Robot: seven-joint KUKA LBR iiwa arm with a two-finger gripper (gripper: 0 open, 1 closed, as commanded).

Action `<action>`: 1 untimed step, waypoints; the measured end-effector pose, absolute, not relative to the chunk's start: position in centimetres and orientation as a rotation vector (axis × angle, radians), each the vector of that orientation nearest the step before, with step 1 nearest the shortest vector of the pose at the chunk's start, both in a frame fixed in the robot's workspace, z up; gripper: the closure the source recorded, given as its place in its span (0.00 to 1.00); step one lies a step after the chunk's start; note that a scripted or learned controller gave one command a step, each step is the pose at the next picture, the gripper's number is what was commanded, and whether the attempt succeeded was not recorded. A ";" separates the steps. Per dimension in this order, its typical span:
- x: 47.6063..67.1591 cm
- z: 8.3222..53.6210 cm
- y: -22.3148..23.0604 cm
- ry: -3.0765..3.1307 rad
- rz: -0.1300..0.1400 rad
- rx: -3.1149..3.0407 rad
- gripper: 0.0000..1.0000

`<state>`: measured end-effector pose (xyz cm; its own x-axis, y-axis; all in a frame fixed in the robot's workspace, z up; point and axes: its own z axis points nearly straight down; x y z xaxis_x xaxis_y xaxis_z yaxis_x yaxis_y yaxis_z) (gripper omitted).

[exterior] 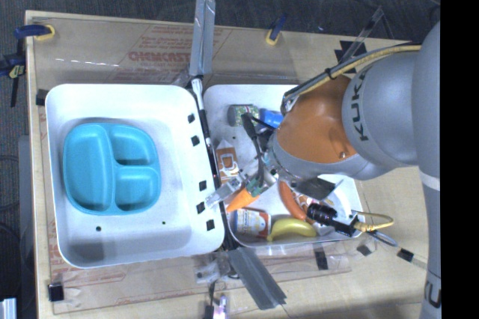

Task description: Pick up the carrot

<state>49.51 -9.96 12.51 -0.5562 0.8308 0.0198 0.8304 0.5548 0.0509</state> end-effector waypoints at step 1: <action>51.9 17.0 -11.3 2.935 0.001 1.121 0.00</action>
